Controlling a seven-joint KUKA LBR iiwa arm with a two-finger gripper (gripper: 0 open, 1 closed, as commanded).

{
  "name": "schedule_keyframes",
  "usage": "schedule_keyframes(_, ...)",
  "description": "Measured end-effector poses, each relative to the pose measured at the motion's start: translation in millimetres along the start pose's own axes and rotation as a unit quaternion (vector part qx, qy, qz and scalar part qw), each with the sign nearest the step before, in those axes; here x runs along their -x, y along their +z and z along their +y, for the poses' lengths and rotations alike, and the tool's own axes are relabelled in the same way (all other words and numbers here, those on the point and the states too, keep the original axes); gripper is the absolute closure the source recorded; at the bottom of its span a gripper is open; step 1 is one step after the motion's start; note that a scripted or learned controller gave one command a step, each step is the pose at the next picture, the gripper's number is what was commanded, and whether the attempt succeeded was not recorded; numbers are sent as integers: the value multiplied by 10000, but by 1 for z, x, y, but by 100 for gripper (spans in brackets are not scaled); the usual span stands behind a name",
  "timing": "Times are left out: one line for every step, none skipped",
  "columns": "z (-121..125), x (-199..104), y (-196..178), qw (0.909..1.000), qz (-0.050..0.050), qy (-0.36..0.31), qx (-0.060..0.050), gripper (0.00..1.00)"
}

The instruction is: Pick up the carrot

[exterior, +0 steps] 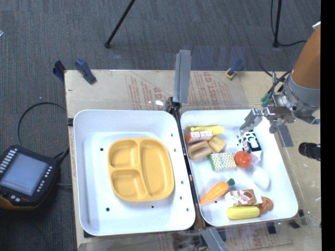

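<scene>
gripper [260, 118]: fingers apart, nothing held, over right bin's [287, 177] top right | carrot [216, 191]: lying lower middle of bin, well apart from gripper

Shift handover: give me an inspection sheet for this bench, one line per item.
Surface: bench bearing two white bins.
Job's things: carrot lying in the right bin, untouched.
Clutter: tomato, corn cob, banana, small boxes; yellow divided plate in the left bin.
Grippers: gripper over the right bin's far edge, holding nothing.
Cables: black cable on the floor.
Surroundings: teach pendant, blue clamps.
</scene>
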State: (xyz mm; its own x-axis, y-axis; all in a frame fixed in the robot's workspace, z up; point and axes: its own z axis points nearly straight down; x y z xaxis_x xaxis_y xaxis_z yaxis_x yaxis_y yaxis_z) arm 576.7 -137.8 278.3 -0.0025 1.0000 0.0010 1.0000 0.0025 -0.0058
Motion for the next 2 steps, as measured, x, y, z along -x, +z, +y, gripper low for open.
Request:
schedule_keyframes(-61, -35, 104, 9999, 15, 82, -61, 0)
schedule_keyframes(-98, -41, 194, 9983, 13, -584, -12, 0)
